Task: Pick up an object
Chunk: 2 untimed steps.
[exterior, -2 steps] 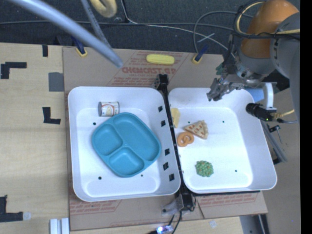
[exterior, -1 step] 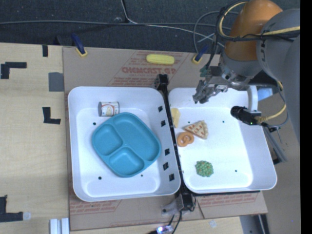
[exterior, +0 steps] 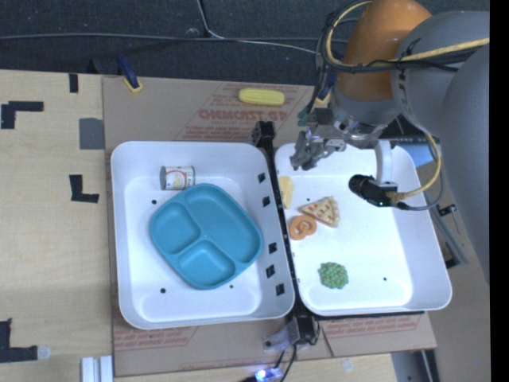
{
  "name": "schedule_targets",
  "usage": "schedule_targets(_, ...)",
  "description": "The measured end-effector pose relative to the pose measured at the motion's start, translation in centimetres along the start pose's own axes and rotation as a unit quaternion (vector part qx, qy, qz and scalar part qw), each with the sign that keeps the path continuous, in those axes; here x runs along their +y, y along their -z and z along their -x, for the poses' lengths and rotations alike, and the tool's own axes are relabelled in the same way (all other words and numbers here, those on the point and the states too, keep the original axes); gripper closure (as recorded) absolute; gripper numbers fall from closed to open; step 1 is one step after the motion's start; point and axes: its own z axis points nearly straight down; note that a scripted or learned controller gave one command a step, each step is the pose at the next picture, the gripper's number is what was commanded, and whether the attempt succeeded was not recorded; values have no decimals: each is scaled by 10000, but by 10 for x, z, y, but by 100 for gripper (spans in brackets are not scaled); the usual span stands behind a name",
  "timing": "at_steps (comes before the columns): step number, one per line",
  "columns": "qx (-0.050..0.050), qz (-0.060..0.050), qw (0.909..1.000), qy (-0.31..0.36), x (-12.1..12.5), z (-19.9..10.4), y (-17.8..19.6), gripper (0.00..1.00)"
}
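Camera view: gripper (exterior: 308,156) hangs over the right bin's (exterior: 413,289) far-left corner, just above the cheese (exterior: 285,190) and pizza slice (exterior: 321,211). Can't tell what its grip is doing.

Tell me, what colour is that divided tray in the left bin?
The divided tray is light blue, clearest in the camera view.

The gripper (exterior: 306,156) hangs over the far left corner of the right bin (exterior: 413,293), above a yellow piece (exterior: 285,190), a pizza slice (exterior: 321,211), a pretzel (exterior: 301,228) and a green lump (exterior: 333,274). The left bin (exterior: 127,213) holds a blue tray (exterior: 205,235) and a small can (exterior: 177,177).
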Motion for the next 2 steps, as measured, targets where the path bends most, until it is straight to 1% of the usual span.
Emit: schedule_targets(2, -2, -2, 10000, 2, -29, -103, 13, 100)
